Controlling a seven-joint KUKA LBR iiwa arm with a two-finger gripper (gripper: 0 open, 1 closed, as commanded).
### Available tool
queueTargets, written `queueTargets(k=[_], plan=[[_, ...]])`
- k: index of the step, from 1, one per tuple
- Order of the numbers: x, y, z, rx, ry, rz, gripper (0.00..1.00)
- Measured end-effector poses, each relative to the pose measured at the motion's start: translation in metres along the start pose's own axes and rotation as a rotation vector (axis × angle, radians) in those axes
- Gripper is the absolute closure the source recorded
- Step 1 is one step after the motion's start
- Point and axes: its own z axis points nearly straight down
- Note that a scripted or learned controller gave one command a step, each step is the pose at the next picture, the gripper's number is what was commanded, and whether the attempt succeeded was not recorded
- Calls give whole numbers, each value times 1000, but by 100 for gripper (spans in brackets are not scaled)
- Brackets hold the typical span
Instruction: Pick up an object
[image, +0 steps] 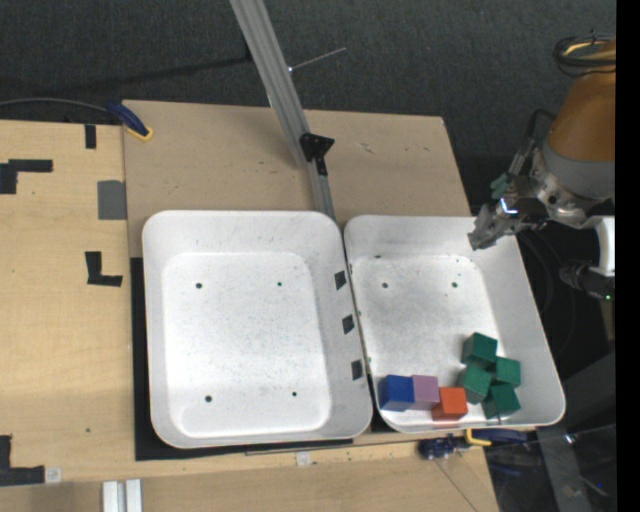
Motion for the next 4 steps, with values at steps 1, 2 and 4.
queueTargets(k=[1,2,4], plan=[[58,-14,4,6,3,-4,100],[109,-20,0,6,3,-4,100],[215,-31,20,9,2,-4,100]])
